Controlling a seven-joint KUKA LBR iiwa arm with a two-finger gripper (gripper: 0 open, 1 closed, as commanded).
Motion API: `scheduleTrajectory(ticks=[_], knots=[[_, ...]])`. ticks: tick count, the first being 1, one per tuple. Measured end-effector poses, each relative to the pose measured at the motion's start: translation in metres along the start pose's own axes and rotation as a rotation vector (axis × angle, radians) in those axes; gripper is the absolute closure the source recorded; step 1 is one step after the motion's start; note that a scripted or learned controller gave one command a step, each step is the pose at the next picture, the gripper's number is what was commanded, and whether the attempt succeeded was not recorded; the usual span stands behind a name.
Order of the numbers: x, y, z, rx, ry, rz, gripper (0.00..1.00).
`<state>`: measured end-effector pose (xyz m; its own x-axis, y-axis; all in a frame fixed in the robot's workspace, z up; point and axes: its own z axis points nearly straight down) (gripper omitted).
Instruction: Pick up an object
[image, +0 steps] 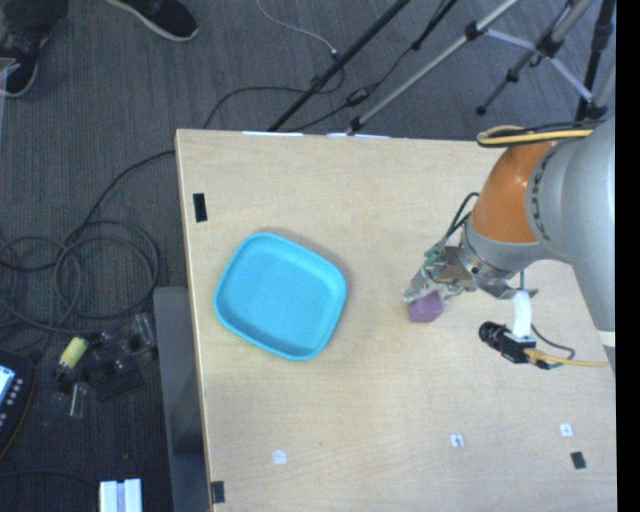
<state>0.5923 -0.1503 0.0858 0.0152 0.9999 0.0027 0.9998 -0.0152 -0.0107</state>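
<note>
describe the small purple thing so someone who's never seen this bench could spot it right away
Start at the wooden bench top and find the grey arm with the orange band coming in from the right. At the gripper on its tip sits the small purple object. It is far smaller than the blue plate to its left, and the only purple item.

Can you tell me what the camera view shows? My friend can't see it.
A grey and orange robot arm reaches in from the right, its gripper right above a small purple object on a wooden bench. A blue plate sits to the left.
</note>
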Motion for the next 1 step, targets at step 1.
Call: scheduleTrajectory(ticks=[1], knots=[[0.0669, -0.0029, -0.0936, -0.004, -0.003, 0.028, 1.00]])
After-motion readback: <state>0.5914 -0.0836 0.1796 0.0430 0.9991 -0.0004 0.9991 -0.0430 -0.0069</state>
